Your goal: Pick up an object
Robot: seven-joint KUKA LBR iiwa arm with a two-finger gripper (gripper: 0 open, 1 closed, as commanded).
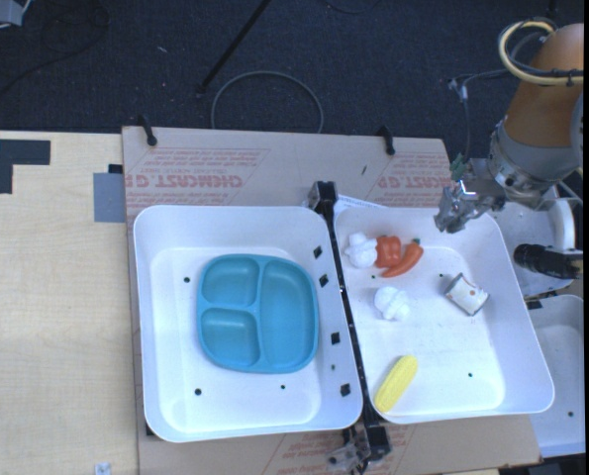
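The right bin (512, 364) holds several small items: a white garlic-like piece (361, 251), an orange carrot (397, 255), another white piece (392, 304), a small grey and white can (465, 294) on its side, and a yellow corn cob (396, 382). My gripper (455, 209) hangs over the bin's far right corner, above and apart from the can. Nothing shows between its fingers.
The left bin (165, 265) holds a blue divided plate (256, 313). A black divider (339, 315) runs between the two bins. Cardboard (274, 171) lies under both. Cables cross the dark floor behind the bench.
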